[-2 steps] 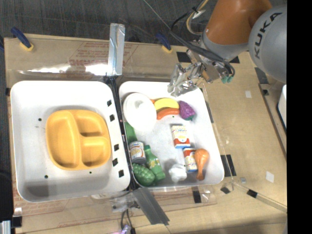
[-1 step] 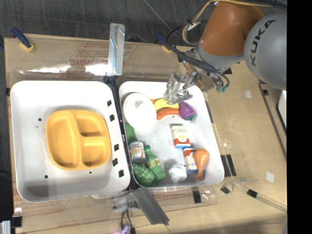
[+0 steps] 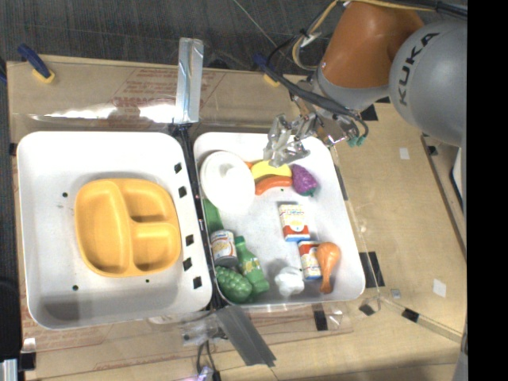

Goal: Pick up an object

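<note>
My gripper (image 3: 283, 145) hangs over the back of the right bin (image 3: 341, 213), just above a yellow and orange toy (image 3: 270, 178) and beside a purple grape bunch (image 3: 304, 179). A white bowl (image 3: 226, 179) lies to its left. Nearer the front sit a small carton (image 3: 293, 221), a can (image 3: 223, 248), a green bottle (image 3: 251, 265), a green lumpy toy (image 3: 232, 283), a white piece (image 3: 289, 280), a red and white can (image 3: 310, 261) and an orange carrot (image 3: 329, 262). Nothing shows between the fingers.
The left bin (image 3: 48, 181) holds a yellow divided tray (image 3: 127, 226). A metal strip (image 3: 189, 82) stands behind the divider between the bins. Cables trail from the arm above the right bin. Bare bench lies to the right.
</note>
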